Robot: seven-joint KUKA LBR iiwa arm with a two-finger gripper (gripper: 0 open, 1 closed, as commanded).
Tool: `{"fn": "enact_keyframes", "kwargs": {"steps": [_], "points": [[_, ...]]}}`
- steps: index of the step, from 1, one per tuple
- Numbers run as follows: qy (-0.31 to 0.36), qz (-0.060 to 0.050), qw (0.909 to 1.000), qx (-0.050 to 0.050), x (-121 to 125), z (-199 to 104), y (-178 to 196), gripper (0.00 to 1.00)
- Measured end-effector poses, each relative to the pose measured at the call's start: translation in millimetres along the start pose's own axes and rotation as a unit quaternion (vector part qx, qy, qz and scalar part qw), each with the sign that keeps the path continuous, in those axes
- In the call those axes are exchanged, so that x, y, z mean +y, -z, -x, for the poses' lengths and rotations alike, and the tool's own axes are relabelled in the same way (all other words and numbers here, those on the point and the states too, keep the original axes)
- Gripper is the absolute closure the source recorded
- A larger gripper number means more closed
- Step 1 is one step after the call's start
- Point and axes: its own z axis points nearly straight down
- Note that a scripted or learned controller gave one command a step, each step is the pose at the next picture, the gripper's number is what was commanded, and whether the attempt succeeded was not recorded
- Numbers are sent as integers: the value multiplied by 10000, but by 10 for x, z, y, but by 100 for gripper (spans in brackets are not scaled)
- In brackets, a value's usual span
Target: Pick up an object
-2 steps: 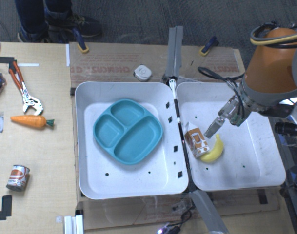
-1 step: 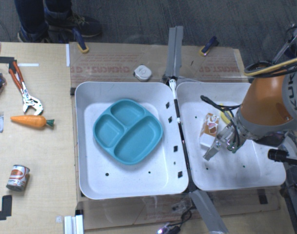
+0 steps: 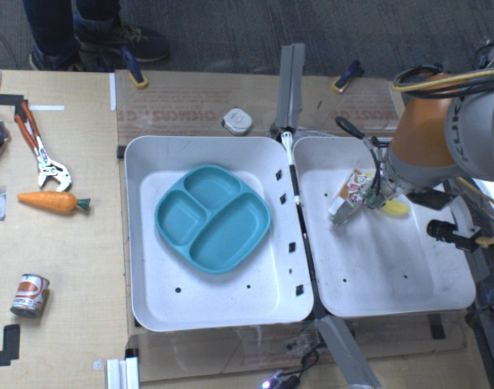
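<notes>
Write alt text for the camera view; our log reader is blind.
The gripper is low in the right bin, at a small packet with a yellow object beside it. The left bin holds a blue divided plate.

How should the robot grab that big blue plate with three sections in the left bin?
Probably by the rim of the teal three-compartment plate, coming straight down from above with one finger inside and one outside. It lies flat in the left white bin and looks too wide to span; its raised edge is the only thin part.
</notes>
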Motion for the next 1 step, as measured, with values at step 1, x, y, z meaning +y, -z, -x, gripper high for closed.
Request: {"fn": "enact_keyframes", "kwargs": {"steps": [1], "points": [[-638,2,9980,-5,-588,731,436,0]]}}
